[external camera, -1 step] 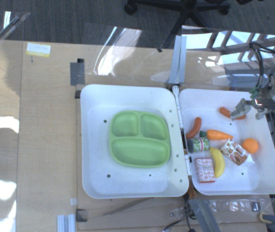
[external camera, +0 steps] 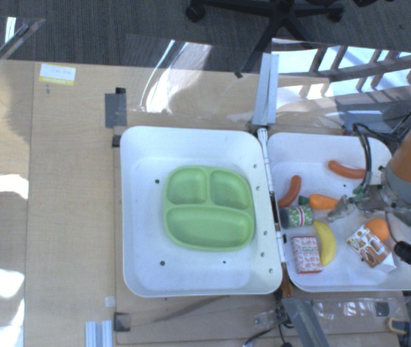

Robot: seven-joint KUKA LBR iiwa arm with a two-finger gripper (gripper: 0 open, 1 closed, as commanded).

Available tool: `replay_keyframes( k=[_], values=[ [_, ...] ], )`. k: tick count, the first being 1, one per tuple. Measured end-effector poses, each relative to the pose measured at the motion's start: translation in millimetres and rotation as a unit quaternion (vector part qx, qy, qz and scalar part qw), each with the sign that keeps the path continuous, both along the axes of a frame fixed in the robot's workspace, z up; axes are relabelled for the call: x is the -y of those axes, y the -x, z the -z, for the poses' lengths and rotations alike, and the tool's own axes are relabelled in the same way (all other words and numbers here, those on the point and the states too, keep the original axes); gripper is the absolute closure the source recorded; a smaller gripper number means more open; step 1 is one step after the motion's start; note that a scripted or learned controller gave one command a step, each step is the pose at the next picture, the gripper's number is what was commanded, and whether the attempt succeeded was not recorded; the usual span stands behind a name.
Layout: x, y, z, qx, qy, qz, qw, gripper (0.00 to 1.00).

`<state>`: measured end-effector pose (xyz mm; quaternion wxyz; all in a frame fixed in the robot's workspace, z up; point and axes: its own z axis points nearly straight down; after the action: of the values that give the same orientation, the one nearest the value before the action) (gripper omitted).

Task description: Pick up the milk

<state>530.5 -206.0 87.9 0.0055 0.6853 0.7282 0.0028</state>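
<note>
Grey tool (external camera: 346,207) low in right bin (external camera: 314,150), beside carrot (external camera: 323,202) (grip state unclear), milk (external camera: 368,246) apart.

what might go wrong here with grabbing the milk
The milk lies tilted near the right bin's front corner, with an orange touching it, so the fingers may catch the orange instead. The gripper sits above a carrot, left of the milk, and could snag that first.
</note>
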Motion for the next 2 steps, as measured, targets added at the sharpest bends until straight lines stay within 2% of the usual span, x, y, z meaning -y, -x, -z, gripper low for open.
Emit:
replay_keyframes(
  k=[1, 2],
  values=[
    [0.5, 39.9, -0.6, 0.000, 0.0006, -0.020, 0.9998, 0.00],
    [1.1, 35.8, -13.5, 0.006, 0.0033, -0.021, 0.9997, 1.00]
  ],
)
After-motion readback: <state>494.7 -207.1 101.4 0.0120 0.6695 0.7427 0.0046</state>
